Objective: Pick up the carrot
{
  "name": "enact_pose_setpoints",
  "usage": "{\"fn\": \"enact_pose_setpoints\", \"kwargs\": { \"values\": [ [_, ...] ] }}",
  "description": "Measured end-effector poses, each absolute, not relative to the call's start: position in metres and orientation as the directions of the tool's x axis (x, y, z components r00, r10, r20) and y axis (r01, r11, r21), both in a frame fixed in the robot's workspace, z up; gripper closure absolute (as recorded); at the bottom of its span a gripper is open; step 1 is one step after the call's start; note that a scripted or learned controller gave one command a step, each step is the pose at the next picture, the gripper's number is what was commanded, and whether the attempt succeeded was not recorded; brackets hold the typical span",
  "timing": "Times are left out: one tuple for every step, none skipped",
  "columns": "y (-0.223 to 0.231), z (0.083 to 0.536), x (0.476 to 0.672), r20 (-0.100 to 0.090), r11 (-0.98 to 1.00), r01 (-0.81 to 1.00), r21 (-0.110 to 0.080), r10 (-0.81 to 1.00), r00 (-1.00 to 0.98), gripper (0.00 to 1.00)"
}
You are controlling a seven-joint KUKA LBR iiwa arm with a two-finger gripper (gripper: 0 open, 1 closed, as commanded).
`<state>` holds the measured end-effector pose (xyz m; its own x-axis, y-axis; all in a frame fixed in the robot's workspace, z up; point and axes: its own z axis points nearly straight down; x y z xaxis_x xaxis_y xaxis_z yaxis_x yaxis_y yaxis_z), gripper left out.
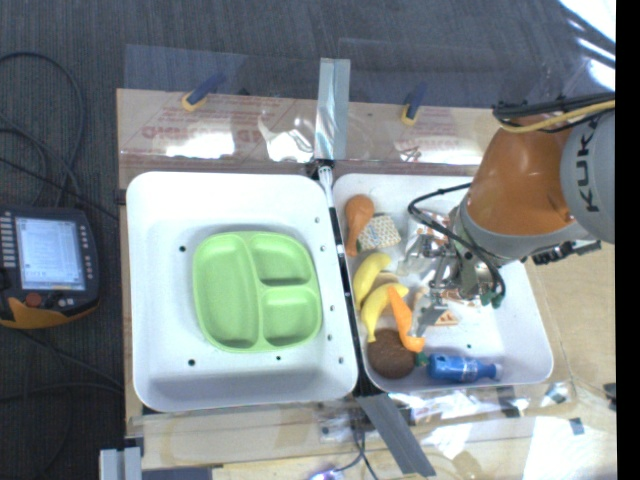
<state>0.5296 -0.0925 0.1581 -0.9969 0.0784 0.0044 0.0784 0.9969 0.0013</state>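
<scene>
Where bananas [372,286] lie, carrot [402,319] too

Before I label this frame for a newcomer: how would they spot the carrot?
Look in the right-hand white bin, near its left wall. The carrot is the thin orange stick beside the yellow bananas, running down toward a brown round item.

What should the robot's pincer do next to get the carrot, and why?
Probably slide a little toward the bananas and lower: the pincer hangs just beside the carrot, which lies against the bananas in the right bin, not between its fingers.
</scene>
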Motion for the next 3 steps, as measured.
{"fn": "enact_pose_setpoints", "kwargs": {
  "values": [
    [-0.095, 0.103, 0.499, -0.020, 0.993, 0.114, -0.001, 0.114, -0.993, 0.00],
    [-0.109, 0.098, 0.495, -0.032, 0.993, 0.122, 0.004, 0.122, -0.992, 0.00],
    [-0.099, 0.098, 0.495, -0.038, 0.996, 0.084, -0.008, 0.083, -0.996, 0.00]
  ]
}}
